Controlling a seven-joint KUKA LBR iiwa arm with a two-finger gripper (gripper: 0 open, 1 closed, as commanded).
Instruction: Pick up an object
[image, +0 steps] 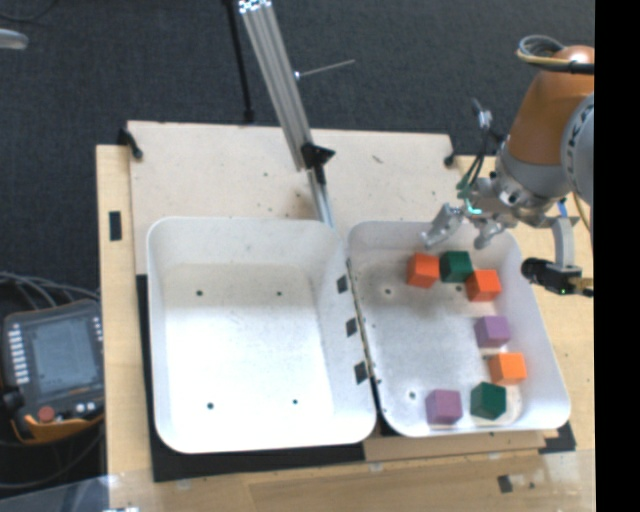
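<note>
Grey metal and an orange band mark the arm (545, 130) as it reaches in from the right over the far end of the right bin (420, 340), one of two shallow white bins set side by side on a pale wooden bench (220, 165). The gripper (460, 238) hangs with its two fingers spread wide and nothing between them, just beyond a tight row of three cubes: the first orange cube (424, 270), the dark green cube (456, 266) touching it on the right, and the second orange cube (483, 284) close against the green one, nearer the bin's right wall. The spread fingers straddle the far side of this row without visibly touching any cube. Four more pieces lie apart from it along the right wall and near edge: the upper purple cube (491, 331), the third orange cube (509, 367) just below it, the near green cube (488, 400) in the near right corner, and the lower purple cube (443, 406) beside that one to the left. The left bin (250, 340) adjoins the right one along a shared edge fitted with small dark clips. A slanted aluminium post (275, 80) rises from the bench behind the bins, and a teach pendant (55, 360) rests off the bench at far left.
</note>
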